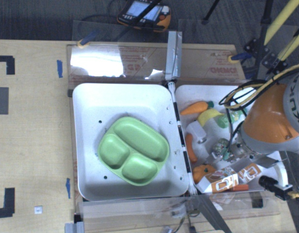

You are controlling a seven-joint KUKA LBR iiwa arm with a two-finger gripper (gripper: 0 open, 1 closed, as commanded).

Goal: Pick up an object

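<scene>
Carrot (194, 108) beside white orange-lettered packet (226, 181), lettering unreadable.

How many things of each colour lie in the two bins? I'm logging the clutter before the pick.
Green: 1, the divided plate in the left bin.
Orange: 3, the carrot, a piece by the divider, a piece at the front.
Yellow: 1, a yellow item.
Orange-and-white: 1, a packet.
Total: 6 that I can tell; the arm hides part of the right bin.

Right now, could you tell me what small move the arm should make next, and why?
Probably a short descent: the arm hangs over the right bin, where a carrot and other items crowd together, and no item shows lifted clear of the pile.
</scene>
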